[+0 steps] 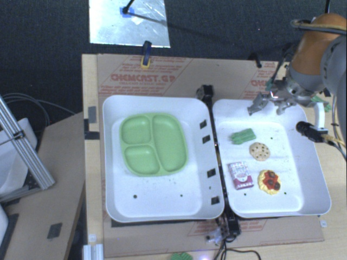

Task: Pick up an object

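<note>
The right white bin [303, 199] holds a green oblong piece [242, 136], a round tan cookie [260, 151], a pink and white packet [240, 175] and a small yellow and red pizza-like piece [269, 181]. My gripper [269, 105] hangs over the back edge of this bin, above and behind the green piece. Its fingers are spread apart with nothing between them. None of the objects touch it.
The left white bin [116, 199] holds a light green divided tray [153, 144]. A row of black clips [209, 156] runs along the seam between the bins. Cardboard lies under both bins, and a silver sheet [129, 15] sits at the back.
</note>
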You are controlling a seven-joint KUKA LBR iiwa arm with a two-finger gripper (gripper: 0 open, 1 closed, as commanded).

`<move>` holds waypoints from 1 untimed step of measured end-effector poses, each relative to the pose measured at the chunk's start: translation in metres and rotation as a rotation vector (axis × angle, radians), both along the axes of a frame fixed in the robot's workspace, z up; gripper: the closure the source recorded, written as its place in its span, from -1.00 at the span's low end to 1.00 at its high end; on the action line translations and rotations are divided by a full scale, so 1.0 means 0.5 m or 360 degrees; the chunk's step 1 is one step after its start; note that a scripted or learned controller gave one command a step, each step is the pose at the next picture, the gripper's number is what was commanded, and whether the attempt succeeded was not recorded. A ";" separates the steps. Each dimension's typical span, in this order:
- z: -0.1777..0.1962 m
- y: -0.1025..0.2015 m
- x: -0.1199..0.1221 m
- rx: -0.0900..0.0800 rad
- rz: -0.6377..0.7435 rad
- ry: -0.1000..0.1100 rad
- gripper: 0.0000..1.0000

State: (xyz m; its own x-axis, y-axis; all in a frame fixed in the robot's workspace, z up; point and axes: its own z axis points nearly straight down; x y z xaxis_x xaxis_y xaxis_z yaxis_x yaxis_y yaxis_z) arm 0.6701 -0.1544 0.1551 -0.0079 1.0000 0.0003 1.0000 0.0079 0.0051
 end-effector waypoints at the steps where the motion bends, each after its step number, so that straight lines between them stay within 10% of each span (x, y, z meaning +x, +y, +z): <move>1: -0.143 -0.003 -0.068 0.0002 -0.0015 -0.0001 -1.00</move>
